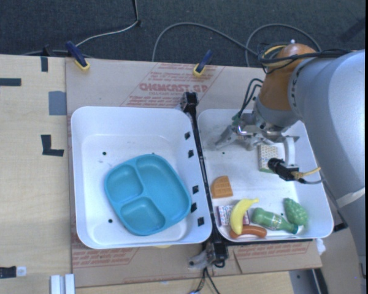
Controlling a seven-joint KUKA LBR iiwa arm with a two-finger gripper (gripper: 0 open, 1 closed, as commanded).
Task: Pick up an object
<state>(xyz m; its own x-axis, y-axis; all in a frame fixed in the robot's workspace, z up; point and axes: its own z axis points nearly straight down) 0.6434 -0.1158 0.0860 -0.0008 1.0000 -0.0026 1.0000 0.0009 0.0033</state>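
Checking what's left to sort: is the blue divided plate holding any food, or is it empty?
Empty. The blue divided plate in the left bin shows three bare compartments; nothing lies on it.

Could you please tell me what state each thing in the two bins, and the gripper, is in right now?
Blue divided plate: lying flat in the left bin, compartments bare.
Banana: lying in the right bin, near the front.
Green bottle: on its side beside the banana.
Cracker: flat, apart from the others.
Gripper: low over the right bin's back, holding nothing visible.
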